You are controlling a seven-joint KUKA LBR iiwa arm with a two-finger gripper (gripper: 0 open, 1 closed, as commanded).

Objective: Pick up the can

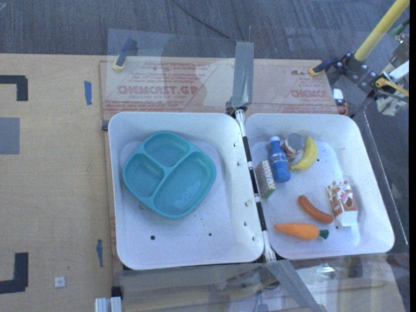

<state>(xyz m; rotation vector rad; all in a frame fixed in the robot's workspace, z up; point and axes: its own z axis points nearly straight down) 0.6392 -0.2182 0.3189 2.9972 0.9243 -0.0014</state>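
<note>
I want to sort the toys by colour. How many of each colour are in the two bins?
Teal: 1, plate
Blue: 1, bottle
Yellow: 1, banana
Orange: 2, carrot, sausage
Grey: 1, can
Brown and white: 2, box, carton
Total: 8

Wood bench [52,174] w/ 2 white bins on it: left bin [221,239], right bin [374,233]

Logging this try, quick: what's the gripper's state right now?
Gripper: cannot be told from the camera view. The can lies in the right bin, nothing gripping it.
</note>
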